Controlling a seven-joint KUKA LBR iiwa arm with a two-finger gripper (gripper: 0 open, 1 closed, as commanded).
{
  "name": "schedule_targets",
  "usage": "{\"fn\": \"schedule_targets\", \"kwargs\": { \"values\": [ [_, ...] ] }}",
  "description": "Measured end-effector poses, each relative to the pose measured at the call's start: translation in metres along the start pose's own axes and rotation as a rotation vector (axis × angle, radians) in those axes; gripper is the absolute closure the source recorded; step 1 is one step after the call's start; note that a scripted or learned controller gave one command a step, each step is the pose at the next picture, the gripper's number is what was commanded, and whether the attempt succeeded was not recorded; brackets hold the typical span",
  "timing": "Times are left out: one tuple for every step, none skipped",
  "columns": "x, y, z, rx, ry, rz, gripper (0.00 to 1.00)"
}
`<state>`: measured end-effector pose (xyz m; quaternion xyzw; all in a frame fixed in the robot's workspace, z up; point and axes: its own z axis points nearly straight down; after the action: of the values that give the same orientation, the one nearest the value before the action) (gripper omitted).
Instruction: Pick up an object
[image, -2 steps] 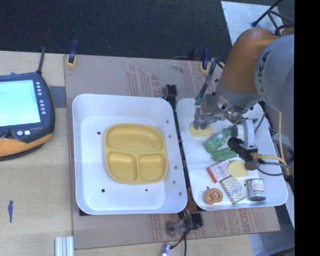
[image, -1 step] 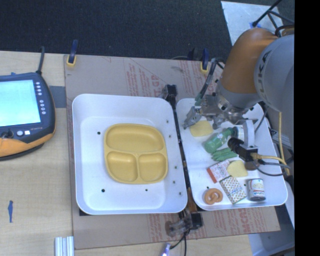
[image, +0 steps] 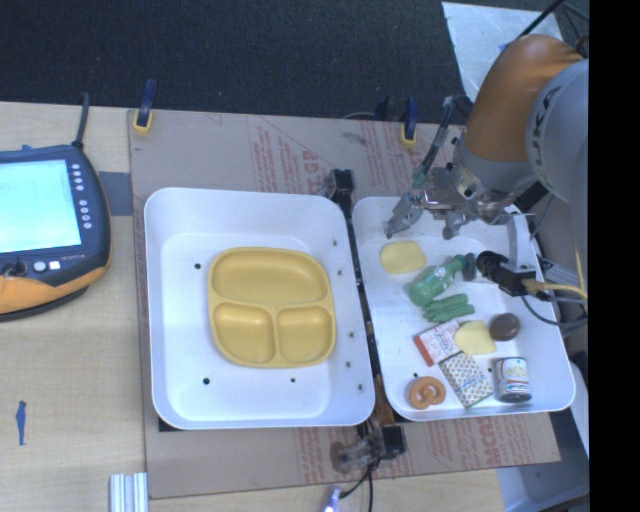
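Observation:
My gripper hangs over the far end of the right bin, open, with nothing between its fingers. Just in front of it lies a pale yellow round piece. Further toward the front are a green vegetable and a smaller green piece. Then come a red and white packet, a yellow lump and a brown disc. At the near end lie a patterned packet, a small can and an orange ring.
The left bin holds a yellow divided plate. A control tablet lies on the bench at the far left. Blue clamps grip the board's far edge. The arm rises at the right.

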<state>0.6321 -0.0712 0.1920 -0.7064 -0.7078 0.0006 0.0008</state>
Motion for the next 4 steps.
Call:
{"fn": "schedule_targets", "kwargs": {
  "values": [
    [-0.038,-0.029,0.082,-0.015,-0.007,-0.003,0.0],
    [-0.063,-0.062,0.098,-0.004,-0.005,-0.003,0.0],
    [-0.041,-0.084,0.098,-0.008,-0.005,-0.003,0.0],
    [-0.023,-0.11,0.098,-0.007,-0.004,-0.003,0.0]
  ]
}}
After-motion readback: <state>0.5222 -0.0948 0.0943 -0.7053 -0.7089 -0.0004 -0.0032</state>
